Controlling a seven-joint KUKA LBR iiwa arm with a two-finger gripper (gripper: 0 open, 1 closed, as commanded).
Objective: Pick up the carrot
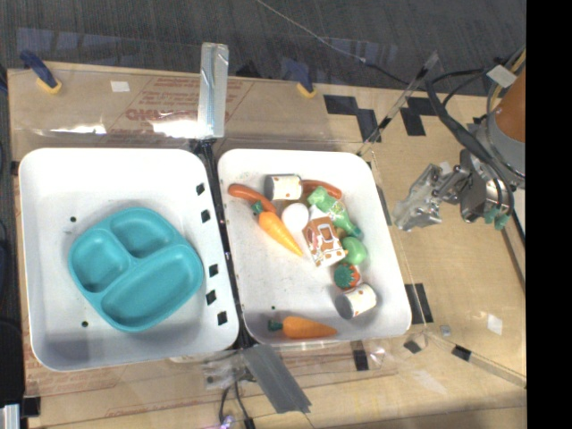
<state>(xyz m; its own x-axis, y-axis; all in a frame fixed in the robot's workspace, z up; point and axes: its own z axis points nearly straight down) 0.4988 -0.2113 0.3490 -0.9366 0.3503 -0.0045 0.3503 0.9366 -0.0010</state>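
The gripper (418, 206) is hanging outside the bins, over the bare bench (465, 302) to the right of the right bin (386, 266), with the arm (505, 128) reaching in from the right edge. Its metal fingers (413, 211) are pointing left toward the bin wall, and nothing is lying between them; whether they are spread or pressed together I cannot tell at this angle. The carrot (277, 229) is lying well apart from the fingers, inside the right bin toward its left middle, slanting from upper left to lower right with its green top at the upper left. It is resting just beside a white egg (295, 214) and a small printed carton (323, 241). A second carrot (302, 329) is lying flat along the near wall of the same bin, also well away from the fingers. Other play food is crowding the right bin: a sausage (245, 193) near the far left corner, a small white can (284, 186), green pieces (332, 211), and a short cup (356, 302) toward the near right. In the left bin (36, 266) a teal divided plate (134, 268) is sitting near the middle.
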